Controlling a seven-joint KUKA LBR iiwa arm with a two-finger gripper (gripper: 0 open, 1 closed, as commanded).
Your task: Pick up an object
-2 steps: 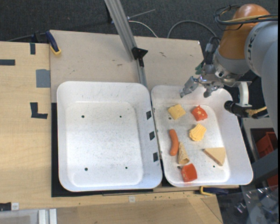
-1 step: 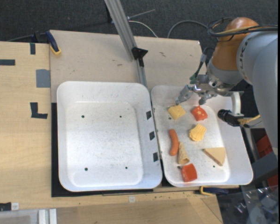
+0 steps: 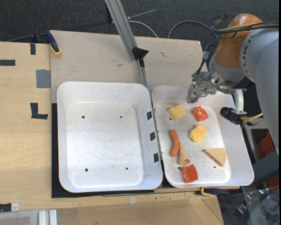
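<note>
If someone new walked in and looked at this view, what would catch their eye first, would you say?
Probably the grey arm with its orange band, reaching in from the right so that its tool hangs over the far end of the right bin. Next, the toy foods scattered in that bin: a sausage, red pieces, yellow pieces.

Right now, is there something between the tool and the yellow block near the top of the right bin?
Nothing visible. The tool hangs over the right bin's upper part, and the yellow block lies just below-left of it, with bare bin floor between them.
</note>
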